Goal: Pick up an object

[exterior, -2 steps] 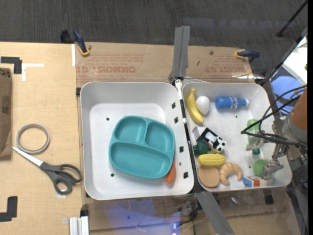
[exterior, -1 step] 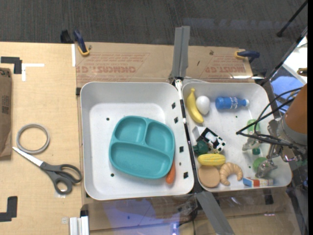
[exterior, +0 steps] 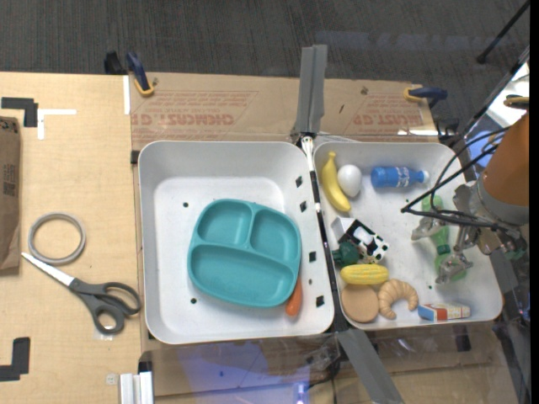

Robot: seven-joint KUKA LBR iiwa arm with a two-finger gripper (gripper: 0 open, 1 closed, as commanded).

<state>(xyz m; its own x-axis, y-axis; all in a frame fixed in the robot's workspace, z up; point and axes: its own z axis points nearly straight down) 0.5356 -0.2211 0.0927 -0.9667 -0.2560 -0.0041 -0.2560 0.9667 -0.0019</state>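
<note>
The right bin [exterior: 472,154] holds a yellow banana [exterior: 334,185], a white egg [exterior: 349,179], a blue bottle [exterior: 397,176], a black and white toy cow [exterior: 367,240], a corn cob [exterior: 364,273], a croissant [exterior: 398,295], a tan round bread [exterior: 360,305] and a small white tube [exterior: 444,311]. My gripper [exterior: 445,251] hangs low over the right side of this bin, right of the cow. A green object [exterior: 441,241] lies right at the gripper, partly hidden by it. I cannot see whether it is held.
The left bin [exterior: 160,225] holds a teal divided plate [exterior: 244,253] with an orange carrot [exterior: 293,301] at its lower right edge. On the bench at left lie scissors [exterior: 88,293] and a tape roll [exterior: 56,236]. Black cables [exterior: 455,171] run above the right bin.
</note>
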